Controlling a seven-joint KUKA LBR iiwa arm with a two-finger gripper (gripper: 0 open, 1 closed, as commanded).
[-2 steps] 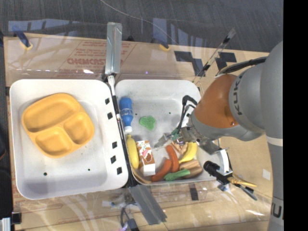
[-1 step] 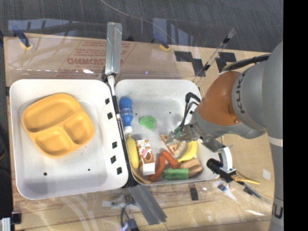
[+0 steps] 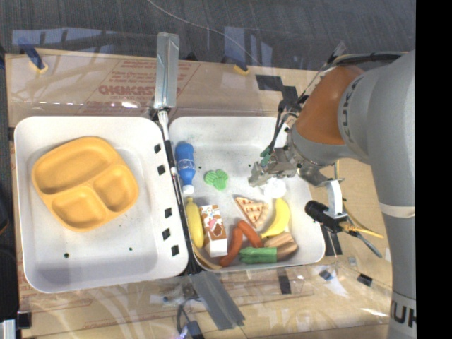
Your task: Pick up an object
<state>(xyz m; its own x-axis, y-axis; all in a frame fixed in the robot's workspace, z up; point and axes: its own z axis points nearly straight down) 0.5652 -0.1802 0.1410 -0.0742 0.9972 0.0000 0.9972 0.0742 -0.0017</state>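
The arm point(image 3: 367, 119) is reaching in from the right over the right bin point(image 3: 233, 129), its orange band showing above the wrist. The gripper point(image 3: 268, 174) is hanging low over the bin's right half, just above a small white object point(image 3: 275, 188); whether it is touching that object I cannot tell.

Toys are lying in the right bin. A blue bottle point(image 3: 185, 162) is lying along the left wall with its white cap toward the front. A green leafy piece point(image 3: 217, 179) is sitting near the middle, apart from the rest. A pizza slice point(image 3: 250, 209) is lying just below the gripper, touching a banana point(image 3: 282, 217) on its right. Along the front wall a cluster is crowding together: a yellow corn-like piece point(image 3: 193, 222), a small printed carton point(image 3: 214, 229), a red sausage point(image 3: 246, 232), a green piece point(image 3: 258, 255) and a hot dog bun point(image 3: 284, 242).

The left bin point(image 3: 42, 267) is holding a yellow compartment tray point(image 3: 85, 182), sitting slightly turned, well apart from the arm.
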